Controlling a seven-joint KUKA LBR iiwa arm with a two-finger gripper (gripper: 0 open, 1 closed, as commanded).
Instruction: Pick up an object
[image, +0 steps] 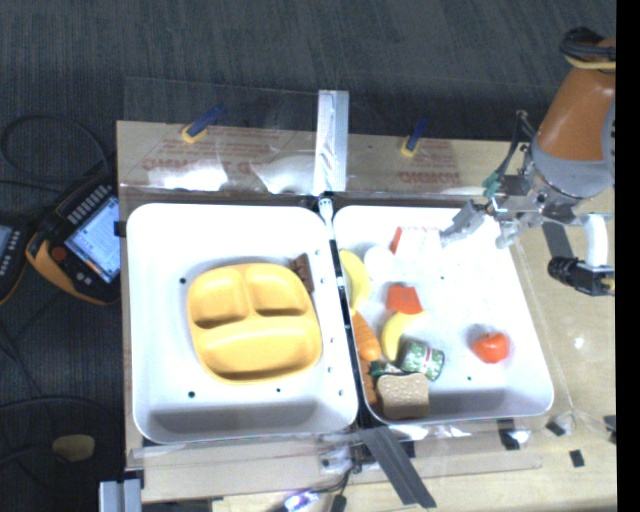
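Approach stage: nothing is picked yet, and the objects lie loose in the right bin.

The tomato sits alone toward the right bin's near right corner; an orange block, carrot, green can and bread slice crowd its left wall. The gripper hangs over the far right corner, carrying nothing; I cannot tell whether its jaws are apart or together. Next, probably, it must travel over one item and descend. The left bin holds a yellow tray.

Looks like a robotics lab: teach pendant on dark carpet far left of the gripper, taped bench, toy food in bins.
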